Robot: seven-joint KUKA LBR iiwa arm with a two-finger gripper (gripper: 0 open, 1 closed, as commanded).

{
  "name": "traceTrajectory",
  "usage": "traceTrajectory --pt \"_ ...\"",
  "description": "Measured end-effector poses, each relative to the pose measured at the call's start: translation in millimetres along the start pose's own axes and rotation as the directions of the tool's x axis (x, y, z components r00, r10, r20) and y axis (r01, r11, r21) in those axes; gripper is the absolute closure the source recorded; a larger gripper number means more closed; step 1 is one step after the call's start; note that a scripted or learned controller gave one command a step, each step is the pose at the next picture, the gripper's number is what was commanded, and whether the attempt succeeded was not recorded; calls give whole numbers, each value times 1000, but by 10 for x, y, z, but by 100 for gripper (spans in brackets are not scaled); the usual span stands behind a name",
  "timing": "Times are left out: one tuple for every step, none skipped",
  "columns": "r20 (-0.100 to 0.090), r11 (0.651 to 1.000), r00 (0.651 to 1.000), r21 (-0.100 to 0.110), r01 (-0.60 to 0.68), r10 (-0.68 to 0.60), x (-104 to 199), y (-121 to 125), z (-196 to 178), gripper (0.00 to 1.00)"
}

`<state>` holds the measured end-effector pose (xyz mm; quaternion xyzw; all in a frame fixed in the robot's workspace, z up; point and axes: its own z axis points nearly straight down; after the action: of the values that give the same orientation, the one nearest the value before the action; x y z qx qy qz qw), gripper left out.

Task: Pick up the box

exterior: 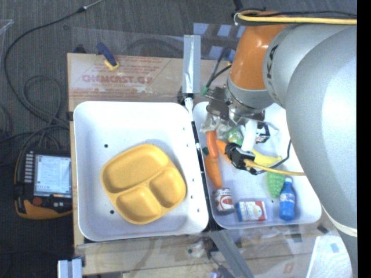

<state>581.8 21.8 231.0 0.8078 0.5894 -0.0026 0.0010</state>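
Box (252,211) lies by the front edge of the right bin (310,213), betw. a small can (224,201) and a blue bottle (287,199). Gripper (235,133) is in the same bin's back part, well apart from box, amid a carrot (213,160), banana (268,161) and green items. Can't tell gripper's state. Left bin (93,120) holds a yellow tray (144,182).

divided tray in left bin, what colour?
Yellow; the divided tray shows clearly in the camera view.
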Motion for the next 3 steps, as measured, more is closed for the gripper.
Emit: traceTrajectory --pt "0 997 997 1 83 -83 -370 1019 276 100" --pt "0 989 989 0 145 -145 -99 936 276 100" --pt "0 989 989 1 149 -149 365 785 483 100"
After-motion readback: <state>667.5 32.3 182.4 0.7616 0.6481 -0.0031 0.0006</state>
